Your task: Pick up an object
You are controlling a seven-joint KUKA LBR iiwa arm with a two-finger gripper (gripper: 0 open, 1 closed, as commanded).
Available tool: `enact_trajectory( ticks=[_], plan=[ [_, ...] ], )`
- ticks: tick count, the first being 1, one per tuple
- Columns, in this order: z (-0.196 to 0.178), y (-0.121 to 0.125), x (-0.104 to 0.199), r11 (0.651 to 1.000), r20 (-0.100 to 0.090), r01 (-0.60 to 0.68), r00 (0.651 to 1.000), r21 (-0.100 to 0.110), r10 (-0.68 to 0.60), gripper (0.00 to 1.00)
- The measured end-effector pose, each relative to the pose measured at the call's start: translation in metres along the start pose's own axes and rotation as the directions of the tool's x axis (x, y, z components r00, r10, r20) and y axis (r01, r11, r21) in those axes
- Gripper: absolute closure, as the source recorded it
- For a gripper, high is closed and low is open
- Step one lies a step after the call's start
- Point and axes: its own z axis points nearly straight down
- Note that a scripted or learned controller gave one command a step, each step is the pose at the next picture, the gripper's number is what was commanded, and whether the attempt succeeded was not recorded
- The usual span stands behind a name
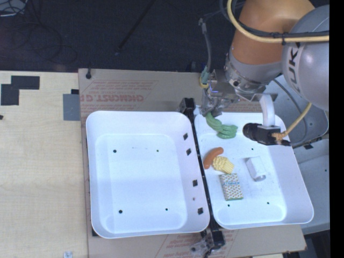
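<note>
White bins are sitting side by side, and we are working the right bin (301, 208), where every item is lying. We are lowering our gripper (213, 107) onto the green toy (221, 127) at its back-left corner, while the orange sausage (213, 157), corn piece (223, 165) and patterned packet (231, 186) are clustering nearby; whether we are gripping, we cannot tell.
</note>
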Motion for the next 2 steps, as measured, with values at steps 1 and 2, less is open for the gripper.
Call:
enact_trajectory(
  ticks=[1,2],
  plan=[
    [0.039,-0.029,0.037,1.000,0.001,-0.004,1.000,0.012,0.004,1.00],
    [0.117,-0.040,-0.072,1.000,0.001,-0.009,1.000,0.014,0.009,1.00]
  ],
)
